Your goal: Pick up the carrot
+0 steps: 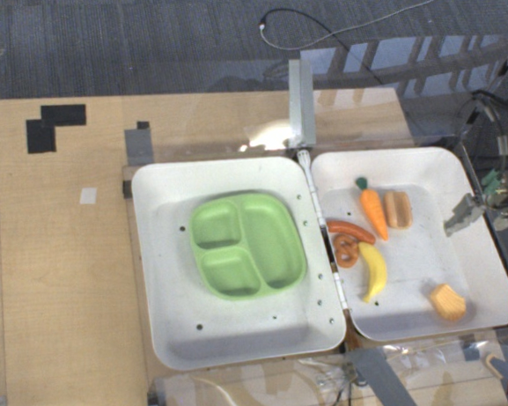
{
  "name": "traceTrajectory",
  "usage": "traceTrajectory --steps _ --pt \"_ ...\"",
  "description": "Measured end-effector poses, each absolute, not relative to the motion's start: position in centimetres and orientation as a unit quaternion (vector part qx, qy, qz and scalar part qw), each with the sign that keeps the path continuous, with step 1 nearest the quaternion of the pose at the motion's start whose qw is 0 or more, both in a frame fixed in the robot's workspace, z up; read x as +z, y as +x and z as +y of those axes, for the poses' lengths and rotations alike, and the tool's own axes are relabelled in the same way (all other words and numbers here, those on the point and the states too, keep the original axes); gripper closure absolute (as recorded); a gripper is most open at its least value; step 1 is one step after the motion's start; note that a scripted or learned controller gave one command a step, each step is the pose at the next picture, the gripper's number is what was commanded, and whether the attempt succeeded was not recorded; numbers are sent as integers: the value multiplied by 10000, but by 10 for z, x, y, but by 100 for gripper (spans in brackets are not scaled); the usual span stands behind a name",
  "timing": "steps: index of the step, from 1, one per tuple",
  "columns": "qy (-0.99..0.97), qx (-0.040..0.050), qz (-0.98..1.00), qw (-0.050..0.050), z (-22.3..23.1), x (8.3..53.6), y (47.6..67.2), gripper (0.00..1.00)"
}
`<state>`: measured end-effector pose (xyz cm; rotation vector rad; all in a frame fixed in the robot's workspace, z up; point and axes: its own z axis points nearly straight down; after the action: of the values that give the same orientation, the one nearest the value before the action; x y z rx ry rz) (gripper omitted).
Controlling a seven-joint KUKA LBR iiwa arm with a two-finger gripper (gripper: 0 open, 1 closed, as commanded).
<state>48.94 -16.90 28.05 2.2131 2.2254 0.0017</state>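
In the camera view, two shallow white bins are seen side by side on the bench, and the right bin [463, 166] is taken here as the landmark. The carrot [374, 211] is found in the upper left part of that bin, lying lengthwise with its green top pointed toward the bin's far wall. A hot dog bun [399, 209] is laid just beside the carrot, on the side nearer the bin's right wall, and the two appear to touch or nearly touch. A red sausage [351, 230] is seen near the bin's left wall, just below the carrot, with a pretzel [346, 251] directly under it. A banana [374, 271] is placed in the bin's lower middle, and an orange block of bread or cheese [447, 302] near its lower right corner. The gripper [461, 216] is seen at the bin's right wall, well apart from the carrot, and nothing is held in it. To the left of the right bin, a green divided plate [245, 245] is held in the left bin [173, 337].
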Motion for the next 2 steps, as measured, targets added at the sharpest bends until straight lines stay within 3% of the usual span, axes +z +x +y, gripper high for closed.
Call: traceTrajectory --steps 1,2 --pt "6260 9 7798 11 -135 156 510 0" --pt "6132 18 7899 27 -116 185 586 0"
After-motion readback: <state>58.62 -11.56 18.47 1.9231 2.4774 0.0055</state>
